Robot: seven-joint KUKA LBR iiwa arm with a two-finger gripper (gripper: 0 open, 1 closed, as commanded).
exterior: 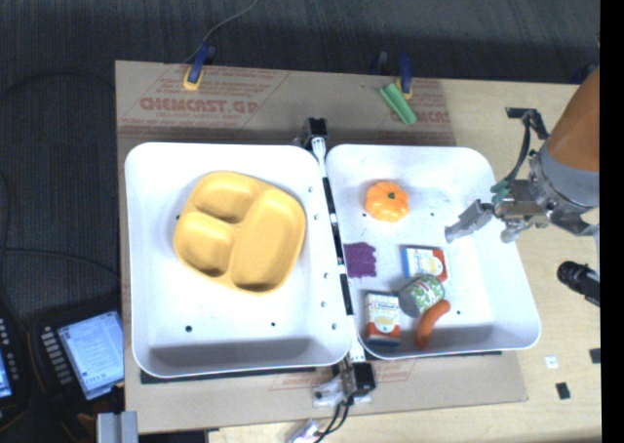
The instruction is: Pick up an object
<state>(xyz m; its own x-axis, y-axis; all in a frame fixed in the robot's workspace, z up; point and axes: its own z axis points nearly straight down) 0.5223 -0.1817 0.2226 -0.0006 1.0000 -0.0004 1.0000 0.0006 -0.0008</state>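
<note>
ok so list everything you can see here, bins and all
white bins: 2, white, side by side on the bench
yellow sectioned plate: 1, yellow, left bin
toy pumpkin: 1, orange, right bin, far end
purple piece: 1, purple, right bin, by the divider
small cartons: 2, white and red, right bin
green round item: 1, green, near the cartons
red sausage-like toy: 1, red, right bin's near edge
claw: 1, grey, over right bin's right side
</note>
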